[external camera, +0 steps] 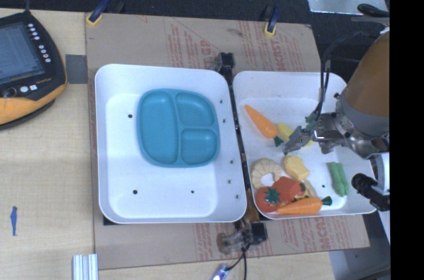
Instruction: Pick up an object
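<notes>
The right bin holds toy foods: an orange carrot at its upper left, a yellow piece beside it, a pale yellow piece, a cream cauliflower-like piece, a red tomato-like piece, a second carrot along the front edge and a green pod at the right. My gripper hangs over the middle of this bin, just right of the yellow piece and above the pale yellow one. Its dark fingers point left and down. Nothing is visibly held.
The left bin carries a blue sectioned plate. A teach pendant lies at the far left of the bench. Clamps sit between the bins at back and front. The arm's body covers the right bin's right side.
</notes>
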